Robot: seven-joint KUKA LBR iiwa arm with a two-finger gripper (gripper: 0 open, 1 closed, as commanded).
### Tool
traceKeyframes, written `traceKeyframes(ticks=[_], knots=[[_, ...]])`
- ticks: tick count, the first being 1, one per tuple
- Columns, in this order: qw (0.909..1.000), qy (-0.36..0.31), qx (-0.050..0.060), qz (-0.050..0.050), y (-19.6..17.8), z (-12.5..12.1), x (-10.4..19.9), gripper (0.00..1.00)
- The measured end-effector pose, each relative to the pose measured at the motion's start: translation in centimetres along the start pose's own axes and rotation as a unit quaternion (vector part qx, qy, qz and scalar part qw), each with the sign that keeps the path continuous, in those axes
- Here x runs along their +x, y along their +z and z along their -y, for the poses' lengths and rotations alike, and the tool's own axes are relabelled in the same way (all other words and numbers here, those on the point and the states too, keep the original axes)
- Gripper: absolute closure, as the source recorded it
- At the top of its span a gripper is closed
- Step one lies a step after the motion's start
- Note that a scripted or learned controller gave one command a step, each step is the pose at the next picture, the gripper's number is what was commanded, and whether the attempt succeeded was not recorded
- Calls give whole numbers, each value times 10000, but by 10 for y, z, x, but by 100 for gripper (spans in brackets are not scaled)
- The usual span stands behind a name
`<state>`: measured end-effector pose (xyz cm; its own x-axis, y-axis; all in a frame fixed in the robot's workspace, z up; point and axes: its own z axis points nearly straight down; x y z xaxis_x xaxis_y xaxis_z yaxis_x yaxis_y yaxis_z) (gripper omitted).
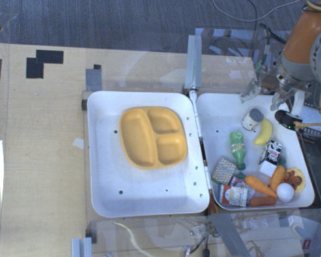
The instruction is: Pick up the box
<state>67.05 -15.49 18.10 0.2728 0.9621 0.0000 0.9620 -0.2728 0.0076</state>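
On the left side of the bench, you see the left bin (101,159), and in it lies a yellow divided tray (152,136); this part has nothing to do with your task. In the right bin (214,111) are many small things close together. At its near-left corner lies a small patterned packet (223,171), and just beside it stands a green bottle (236,149).

More to the right, near the middle of this bin, you find what I take for the box (272,153): a small black-and-white carton. It lies below a banana (264,133) and just beside a carrot (278,176), perhaps touching it. Its long axis seems to run almost from the far side to the near side of the bin, leaning a little, with the dark printed end toward the far side and a white end toward you. I cannot say which face is up.

At the far-right corner, the gripper (273,92) hangs over the bin's rim, well apart from the box. If the claw is spread or closed, I cannot tell; nothing is seen held in it.

In my judgement the task is only at its beginning: the box rests in the bin, so the reach, the grasp and the lift are all left to do.
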Motion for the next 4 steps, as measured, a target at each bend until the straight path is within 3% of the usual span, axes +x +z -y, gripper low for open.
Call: traceKeyframes(ticks=[1, 2, 3, 4], knots=[[9996, 289, 25, -4, 56, 78, 9, 0], [9998, 214, 16, -13, 89, 142, 35, 0], [9998, 213, -12, -24, 78, 140, 37, 100], [9998, 213, -12, -24, 78, 140, 36, 0]])
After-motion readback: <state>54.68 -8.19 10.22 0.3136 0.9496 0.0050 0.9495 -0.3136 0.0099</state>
